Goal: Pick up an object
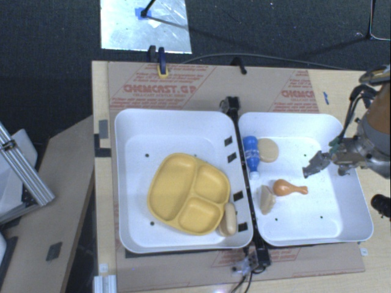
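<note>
My claw, spread and empty, hovers over the right white bin; next I descend onto the orange plastic drumstick.

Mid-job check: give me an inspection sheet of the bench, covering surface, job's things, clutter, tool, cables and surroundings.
Surface: brown board bearing left bin and right bin, side by side.
Job's things: right bin holds blue bottle, round beige piece, orange drumstick toy and pale wedge. Left bin holds yellow divided tray and a beige roll at its lower right edge.
Clutter: nothing seen.
Tool: tool over the right bin, right of the drumstick toy, nothing between its fingers; finger state unclear.
Cables: black cable along the board's far edge.
Surroundings: dark carpet, a foil sheet beyond the bench.
</note>
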Tool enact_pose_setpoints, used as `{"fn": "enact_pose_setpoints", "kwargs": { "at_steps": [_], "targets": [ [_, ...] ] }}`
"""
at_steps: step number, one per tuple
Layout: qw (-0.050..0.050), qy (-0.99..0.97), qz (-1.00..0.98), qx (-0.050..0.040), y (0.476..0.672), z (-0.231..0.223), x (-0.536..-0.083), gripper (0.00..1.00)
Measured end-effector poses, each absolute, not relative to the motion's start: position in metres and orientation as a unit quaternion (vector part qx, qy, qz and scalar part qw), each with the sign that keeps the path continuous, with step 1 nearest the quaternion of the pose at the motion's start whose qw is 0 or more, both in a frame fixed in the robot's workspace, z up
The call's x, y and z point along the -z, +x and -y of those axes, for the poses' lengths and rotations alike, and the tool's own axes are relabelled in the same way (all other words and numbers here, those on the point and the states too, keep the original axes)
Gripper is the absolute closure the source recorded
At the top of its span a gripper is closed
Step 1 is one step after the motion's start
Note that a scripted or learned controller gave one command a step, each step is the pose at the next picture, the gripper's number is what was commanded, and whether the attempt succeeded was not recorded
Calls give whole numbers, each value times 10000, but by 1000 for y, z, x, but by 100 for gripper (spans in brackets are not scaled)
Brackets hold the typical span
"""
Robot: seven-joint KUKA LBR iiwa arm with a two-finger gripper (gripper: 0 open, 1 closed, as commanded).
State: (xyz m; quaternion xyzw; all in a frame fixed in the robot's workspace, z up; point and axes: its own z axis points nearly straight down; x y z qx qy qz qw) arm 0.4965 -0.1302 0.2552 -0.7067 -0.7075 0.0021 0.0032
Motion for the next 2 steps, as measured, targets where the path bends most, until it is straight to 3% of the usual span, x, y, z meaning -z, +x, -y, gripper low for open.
{"fn": "enact_pose_setpoints", "kwargs": {
  "at_steps": [1,2],
  "targets": [
    [-9,-7058,7084,7,499,130,-260,0],
    [12,-7062,7080,-5,503,120,-209,0]
  ]
}}
